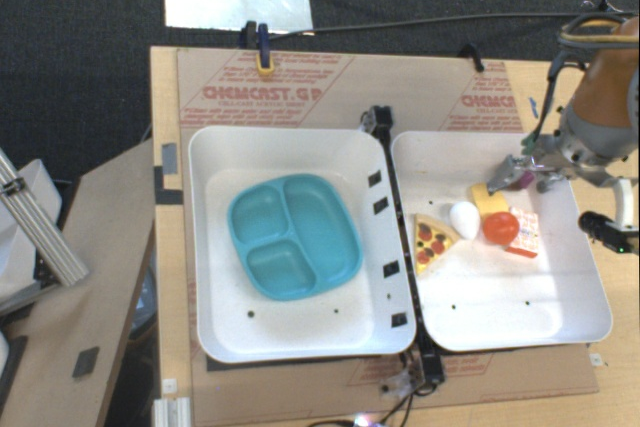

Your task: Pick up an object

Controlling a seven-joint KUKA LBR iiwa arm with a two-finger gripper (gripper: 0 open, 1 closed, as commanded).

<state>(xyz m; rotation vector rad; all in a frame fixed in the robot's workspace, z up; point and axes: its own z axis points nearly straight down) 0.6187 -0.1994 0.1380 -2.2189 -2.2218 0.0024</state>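
The pick is not yet accomplished, as far as can be seen. The arm (600,100) reaches in at the upper right of the frame, and its pincer (522,175) sits low over the upper part of the right bin (520,315), just beside the small cluster of objects there; whether it is spread or pressed together cannot be told from this angle, and nothing is visibly held in it. All candidate objects lie on the bin floor near its centre: a yellow block (490,200), a white egg (464,217), a red ball (501,228) resting by a printed packet (526,233), and a pizza slice (432,241) at the left. The left bin (290,330) carries a teal divided plate (295,235), untouched. Remaining, in my judgement: grasp and lift.
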